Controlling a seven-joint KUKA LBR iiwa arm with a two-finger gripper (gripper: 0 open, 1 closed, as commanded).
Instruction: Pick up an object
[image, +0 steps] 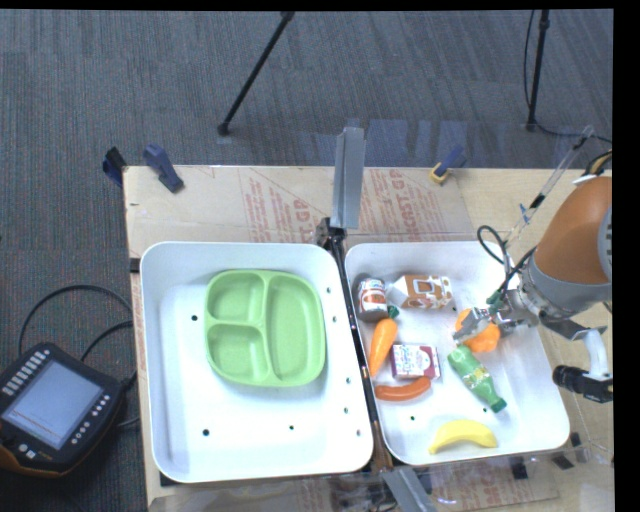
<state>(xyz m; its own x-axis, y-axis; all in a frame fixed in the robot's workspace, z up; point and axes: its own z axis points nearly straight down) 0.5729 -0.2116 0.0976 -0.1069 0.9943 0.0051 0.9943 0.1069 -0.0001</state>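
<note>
My gripper (481, 326) reaches in from the right and sits low over the right side of the right bin (545, 405). Directly under and around its tip lies a small orange object (483, 340), partly hidden by the gripper. Just below it lies a green bottle (477, 378). Further left in the same bin are a carrot (382, 343), a small can (372, 297), a brown and white carton (425, 291), a red packet (414, 360) and a red sausage (401, 390). A yellow banana (463, 435) lies near the front edge.
The left bin (170, 400) holds a green divided plate (266, 327). A grey upright post (348, 180) stands behind the join of the bins. The arm's cables (500, 250) hang over the right bin's back right corner. A handheld controller (50, 400) lies on the floor at left.
</note>
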